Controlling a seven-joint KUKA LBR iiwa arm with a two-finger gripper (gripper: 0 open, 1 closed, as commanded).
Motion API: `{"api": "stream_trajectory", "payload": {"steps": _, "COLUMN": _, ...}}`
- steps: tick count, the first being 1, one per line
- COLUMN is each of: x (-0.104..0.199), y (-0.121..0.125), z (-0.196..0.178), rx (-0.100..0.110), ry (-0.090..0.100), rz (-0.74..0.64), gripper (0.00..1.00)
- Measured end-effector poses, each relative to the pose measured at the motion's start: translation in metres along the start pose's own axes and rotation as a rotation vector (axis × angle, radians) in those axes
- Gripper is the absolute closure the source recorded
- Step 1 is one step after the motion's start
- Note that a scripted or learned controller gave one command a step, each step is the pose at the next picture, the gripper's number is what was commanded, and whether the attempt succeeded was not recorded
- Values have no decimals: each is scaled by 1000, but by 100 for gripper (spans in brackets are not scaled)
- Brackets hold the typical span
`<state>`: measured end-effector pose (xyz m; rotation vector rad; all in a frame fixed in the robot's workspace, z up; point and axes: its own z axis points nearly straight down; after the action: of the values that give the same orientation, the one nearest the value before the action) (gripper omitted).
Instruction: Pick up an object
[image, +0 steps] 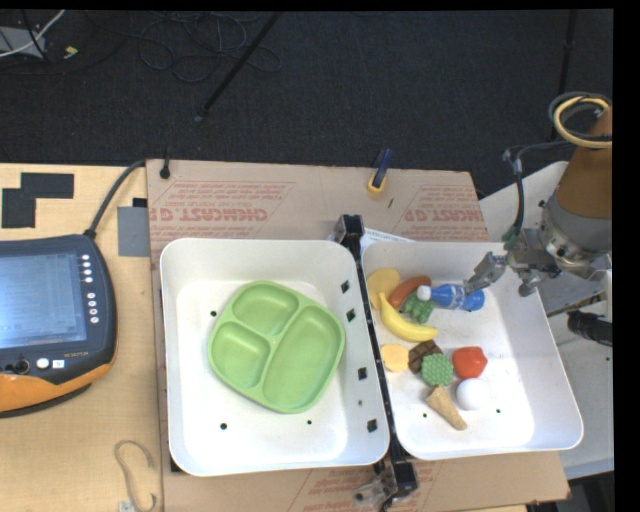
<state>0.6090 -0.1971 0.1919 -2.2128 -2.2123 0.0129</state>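
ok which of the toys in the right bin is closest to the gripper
The blue bottle, lying on its side right by the gripper. The banana, red piece and ice cream cone sit farther left or lower.

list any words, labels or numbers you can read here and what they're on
Red print on the cardboard sheet under the bins, upside down, in two places: reads roughly "CHEMCAST GP"; smaller lines beneath are too blurred to read.
Screen of the handheld pendant: too small and blurred to read.
No readable text on the toys or bins.

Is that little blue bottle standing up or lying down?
Lying down. The blue bottle rests on its side in the right bin, white cap pointing left toward the banana.
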Motion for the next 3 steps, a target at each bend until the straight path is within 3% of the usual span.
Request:
{"api": "stream_trajectory", "payload": {"steps": 1, "x": 0, "y": 2, "z": -8, "rx": -13, "ry": -3, "rz": -2, "gripper": 0}}
{"api": "stream_trajectory", "payload": {"steps": 3, "x": 2, "y": 4, "z": 107, "rx": -9, "ry": -2, "rz": -4, "gripper": 0}}
